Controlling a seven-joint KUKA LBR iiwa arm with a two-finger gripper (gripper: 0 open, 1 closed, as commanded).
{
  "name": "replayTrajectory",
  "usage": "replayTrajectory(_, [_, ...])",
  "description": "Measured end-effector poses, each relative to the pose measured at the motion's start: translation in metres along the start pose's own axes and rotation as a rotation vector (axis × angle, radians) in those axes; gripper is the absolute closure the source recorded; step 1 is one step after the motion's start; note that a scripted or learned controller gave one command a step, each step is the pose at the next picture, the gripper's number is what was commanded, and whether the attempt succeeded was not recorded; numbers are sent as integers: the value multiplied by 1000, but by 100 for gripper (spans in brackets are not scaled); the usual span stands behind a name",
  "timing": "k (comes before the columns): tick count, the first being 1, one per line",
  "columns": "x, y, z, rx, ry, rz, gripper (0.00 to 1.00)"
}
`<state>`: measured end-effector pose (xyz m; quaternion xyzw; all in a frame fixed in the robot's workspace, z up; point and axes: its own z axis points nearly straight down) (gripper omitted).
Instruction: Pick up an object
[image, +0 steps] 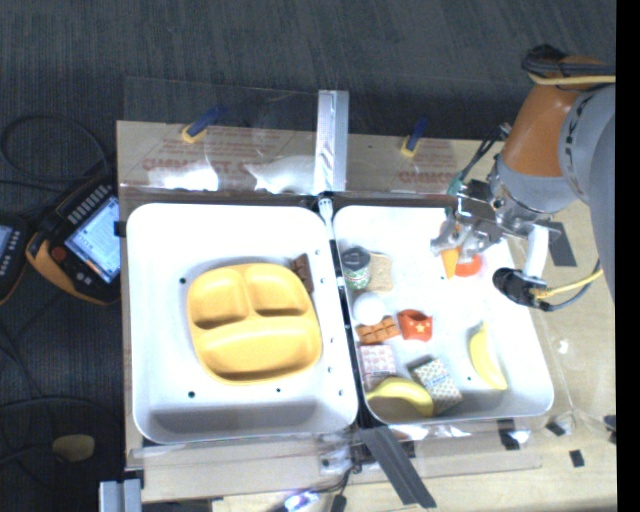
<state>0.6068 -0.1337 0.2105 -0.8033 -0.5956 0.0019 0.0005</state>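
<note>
My gripper (462, 238) hangs over the far right part of the right bin (530, 400). Directly beneath it lies a small orange and red object (461, 264), touching or nearly touching the gripper's tip. Elsewhere in that bin are a dark-lidded can (355, 264), a beige block (381, 271), a white ball (369, 305), a brown waffle-like piece (376, 330), a red box (415, 325), a banana (487, 359), a pink checked block (376, 361), a patterned cube (438, 378) and a yellow rounded object (400, 397).
The left bin (150, 400) holds a yellow divided plate (255, 318) with a small brown item (301, 268) at its far right corner. A metal divider post (331, 140) stands behind the bins. A handheld pendant (88, 243) lies off the bench to the left.
</note>
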Motion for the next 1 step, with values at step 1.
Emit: replayTrajectory(1, [5, 18, -47, -1, -3, -191, 100])
